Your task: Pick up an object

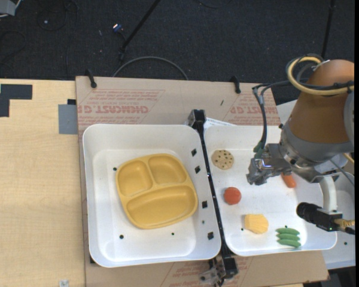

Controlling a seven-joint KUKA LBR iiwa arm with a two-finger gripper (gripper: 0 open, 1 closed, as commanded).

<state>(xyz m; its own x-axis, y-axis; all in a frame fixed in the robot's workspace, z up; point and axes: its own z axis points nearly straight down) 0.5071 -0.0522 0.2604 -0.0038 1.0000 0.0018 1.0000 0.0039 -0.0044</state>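
Observation:
In the right bin [269, 247] lie a round cookie [222, 159], a red tomato-like ball [231, 195], a yellow block [256, 223], a green pea pod [288, 237] and a small orange piece [289, 181]. My gripper [258, 173] hangs low over the right bin, right of the cookie and up and right of the red ball. The orange piece lies just right of the gripper, partly hidden by the arm. Nothing shows between the fingers.
The left bin [105, 220] holds a yellow divided plate [157, 190]. A black divider [206, 184] runs between the two bins. The grey and orange arm [323, 112] covers the right bin's upper right part. A black fixture [317, 215] sits at the right rim.

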